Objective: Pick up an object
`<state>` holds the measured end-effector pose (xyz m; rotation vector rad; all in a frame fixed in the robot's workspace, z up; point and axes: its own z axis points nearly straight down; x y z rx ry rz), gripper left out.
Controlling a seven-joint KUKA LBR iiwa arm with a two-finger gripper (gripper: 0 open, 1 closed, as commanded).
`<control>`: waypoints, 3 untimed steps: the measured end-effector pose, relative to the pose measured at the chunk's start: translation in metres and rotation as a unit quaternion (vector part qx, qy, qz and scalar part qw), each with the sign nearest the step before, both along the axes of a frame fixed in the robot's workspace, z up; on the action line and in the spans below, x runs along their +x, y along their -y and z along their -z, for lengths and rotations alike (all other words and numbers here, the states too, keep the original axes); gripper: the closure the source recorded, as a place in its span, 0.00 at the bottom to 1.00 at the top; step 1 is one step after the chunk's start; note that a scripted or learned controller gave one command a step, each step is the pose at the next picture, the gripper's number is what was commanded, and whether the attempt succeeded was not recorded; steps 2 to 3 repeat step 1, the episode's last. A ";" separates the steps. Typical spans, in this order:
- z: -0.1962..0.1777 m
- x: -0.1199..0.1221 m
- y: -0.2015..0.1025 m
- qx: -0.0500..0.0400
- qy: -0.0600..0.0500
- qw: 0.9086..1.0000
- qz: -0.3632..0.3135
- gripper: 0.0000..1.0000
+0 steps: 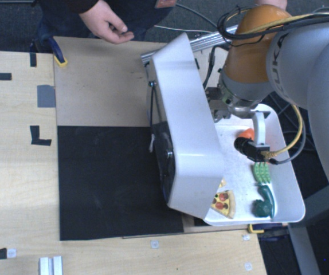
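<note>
The right white bin (pixel 288 202) holds a toy pizza slice (pixel 223 203) at its near left, a light green ridged piece (pixel 262 172) and a dark green curved piece (pixel 264 204). A small orange thing (pixel 246 134) lies further back in the bin. The left white bin (pixel 187 125) stands tipped up on its edge, leaning over the right bin's left side. My gripper (pixel 219 105) hangs below the orange wrist band, low at the back of the right bin, close against the tipped bin. I see nothing held in it.
A black mat (pixel 113 182) and a tan board (pixel 101 82) cover the bench to the left. A person's hand (pixel 110 26) rests at the board's far edge, with a yellow clamp (pixel 59 58) nearby.
</note>
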<state>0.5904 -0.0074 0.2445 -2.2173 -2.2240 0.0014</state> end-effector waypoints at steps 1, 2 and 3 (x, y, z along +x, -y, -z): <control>0.010 -0.007 -0.062 0.000 0.000 1.000 -0.001 1.00; 0.010 -0.007 -0.062 0.000 0.000 1.000 -0.001 1.00; 0.010 -0.007 -0.062 0.000 0.000 1.000 -0.001 1.00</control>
